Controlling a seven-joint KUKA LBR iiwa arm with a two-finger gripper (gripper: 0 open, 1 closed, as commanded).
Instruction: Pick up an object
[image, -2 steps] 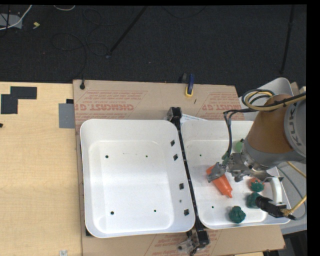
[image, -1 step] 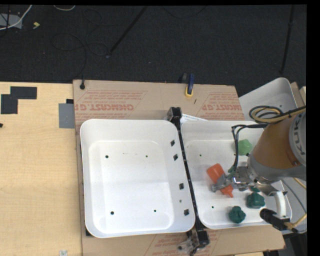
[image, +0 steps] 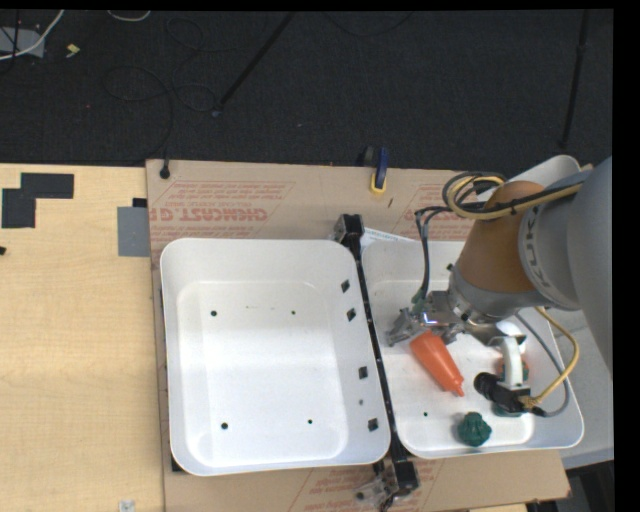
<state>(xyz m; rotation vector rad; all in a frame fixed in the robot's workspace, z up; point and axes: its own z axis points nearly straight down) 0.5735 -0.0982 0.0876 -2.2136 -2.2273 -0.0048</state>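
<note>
An orange carrot-shaped object (image: 439, 363) lies slantwise in the right bin (image: 415, 265), its thick end pointing up-left. A dark green ball (image: 474, 430) rests near that bin's front wall. My gripper (image: 421, 324) hangs low over the right bin, just above the carrot's thick end and touching or nearly touching it. The wrist and arm hide the bin floor behind it.
The left bin (image: 180, 300) stands beside the right one, with a black divider strip (image: 365, 330) between them. Both rest on a cardboard sheet (image: 250, 205) on the wooden bench. A blue and yellow clamp (image: 379, 170) sits at the cardboard's back edge.
</note>
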